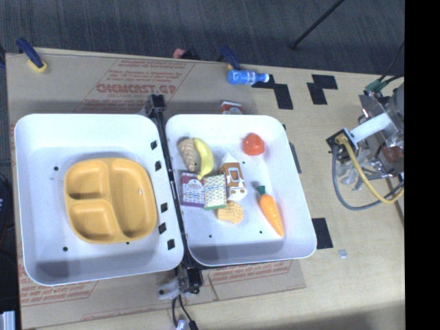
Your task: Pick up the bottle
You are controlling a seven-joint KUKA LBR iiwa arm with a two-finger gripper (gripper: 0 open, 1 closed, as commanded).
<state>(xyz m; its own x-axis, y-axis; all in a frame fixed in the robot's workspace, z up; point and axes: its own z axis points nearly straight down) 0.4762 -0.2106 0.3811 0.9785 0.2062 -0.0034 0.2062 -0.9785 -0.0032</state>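
Camera view, arm [375, 126] at right edge, pincer fingers unclear, bottle [242, 77] beyond bins

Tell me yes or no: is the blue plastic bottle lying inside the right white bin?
No, the blue plastic bottle lies on the cardboard-covered bench beyond the right white bin, outside its rim.
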